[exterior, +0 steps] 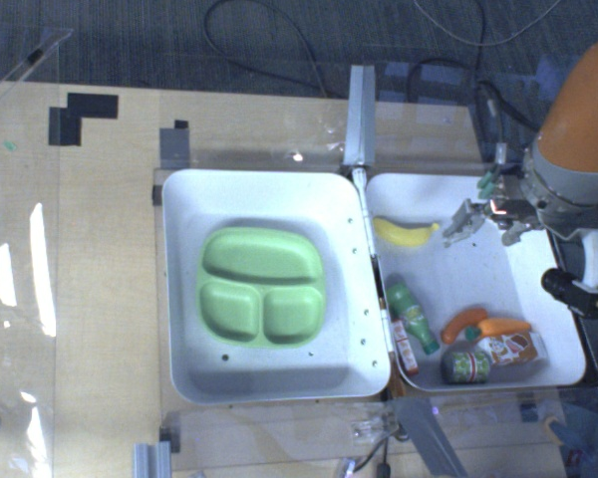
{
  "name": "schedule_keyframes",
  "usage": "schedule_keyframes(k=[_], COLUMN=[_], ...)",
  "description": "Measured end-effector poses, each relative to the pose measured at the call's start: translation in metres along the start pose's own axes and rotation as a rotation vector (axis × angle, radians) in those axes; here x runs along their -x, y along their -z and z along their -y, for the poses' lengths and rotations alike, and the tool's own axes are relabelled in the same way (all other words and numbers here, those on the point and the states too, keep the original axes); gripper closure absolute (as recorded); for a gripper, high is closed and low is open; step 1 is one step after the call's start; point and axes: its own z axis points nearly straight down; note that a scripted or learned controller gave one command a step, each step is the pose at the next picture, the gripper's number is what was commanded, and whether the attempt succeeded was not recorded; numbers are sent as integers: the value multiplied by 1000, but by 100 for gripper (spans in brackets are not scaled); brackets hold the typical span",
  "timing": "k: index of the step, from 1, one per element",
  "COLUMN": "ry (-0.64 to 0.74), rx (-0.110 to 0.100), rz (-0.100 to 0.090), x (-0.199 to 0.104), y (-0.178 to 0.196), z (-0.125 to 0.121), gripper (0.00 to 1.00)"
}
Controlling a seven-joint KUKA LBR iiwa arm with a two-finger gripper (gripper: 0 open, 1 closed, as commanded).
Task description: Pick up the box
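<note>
My claw [486, 221] hangs over the far half of the right bin [568, 366], fingers spread apart and pointing down, nothing between them, just white bin floor showing under the tips. One finger [462, 223] reaches out toward the divider, and right beside its tip lies the banana [404, 233], yellow, stretched along the bin's far side, close to me but not touching. The box [508, 347] I'm after sits well away from my claw, down at the near end of this same bin: a small carton with a red and white label, lying flat. Touching its far edge is an orange carrot-shaped piece [483, 322], and just beside it, toward the divider, a green can [465, 366] lies on its side. Further along toward the divider a green bottle [411, 317] lies slanted, with a thin red-labelled packet [403, 347] tucked against the bin wall. Past the divider from my claw, the left bin [179, 297] holds a green compartment tray [263, 285], three sections, sitting flat in the middle. My orange band [583, 98] looms above the wrist.
</note>
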Motion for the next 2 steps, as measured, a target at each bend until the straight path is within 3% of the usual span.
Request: schedule_keyframes(k=[1,2], ry=[-38,-247], rx=[-3,0], rz=[-1,-1], x=[-88,-67], y=[-79,-64], z=[47,58], gripper=[0,0])
